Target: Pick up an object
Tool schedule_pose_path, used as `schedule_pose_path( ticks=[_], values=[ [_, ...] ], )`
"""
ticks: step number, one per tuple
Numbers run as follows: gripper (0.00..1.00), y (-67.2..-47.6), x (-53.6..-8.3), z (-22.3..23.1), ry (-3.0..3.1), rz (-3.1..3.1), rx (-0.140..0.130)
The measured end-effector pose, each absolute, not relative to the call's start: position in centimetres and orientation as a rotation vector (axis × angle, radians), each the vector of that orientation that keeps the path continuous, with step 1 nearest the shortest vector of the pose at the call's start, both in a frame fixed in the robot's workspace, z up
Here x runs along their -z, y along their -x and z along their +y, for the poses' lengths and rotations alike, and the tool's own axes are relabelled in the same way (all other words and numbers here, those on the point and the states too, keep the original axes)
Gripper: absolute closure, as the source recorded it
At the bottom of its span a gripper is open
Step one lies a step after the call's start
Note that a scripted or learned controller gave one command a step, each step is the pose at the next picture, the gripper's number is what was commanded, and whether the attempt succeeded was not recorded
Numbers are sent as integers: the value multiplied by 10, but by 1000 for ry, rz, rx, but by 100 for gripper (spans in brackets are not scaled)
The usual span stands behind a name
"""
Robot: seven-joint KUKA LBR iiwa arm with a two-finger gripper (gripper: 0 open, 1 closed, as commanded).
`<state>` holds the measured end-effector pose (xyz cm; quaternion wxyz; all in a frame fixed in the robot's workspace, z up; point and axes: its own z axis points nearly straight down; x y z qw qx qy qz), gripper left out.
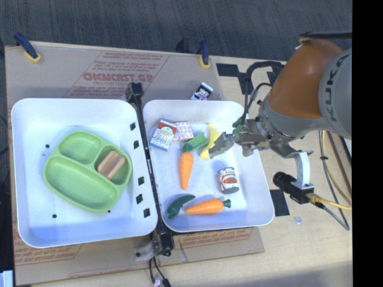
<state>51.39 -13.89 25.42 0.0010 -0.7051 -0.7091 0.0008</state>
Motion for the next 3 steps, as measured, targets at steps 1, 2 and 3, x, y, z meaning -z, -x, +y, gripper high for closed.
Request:
schedule_pose_path(
  ticks=[1, 2, 3],
  values=[
    [0, -514, -254, -139, 2214, -2226, -3],
    [0, -548, -235, -212, 2216, -2226, -4],
    [0, -548, -235, -211, 2214, -2228, -4]
  ],
)
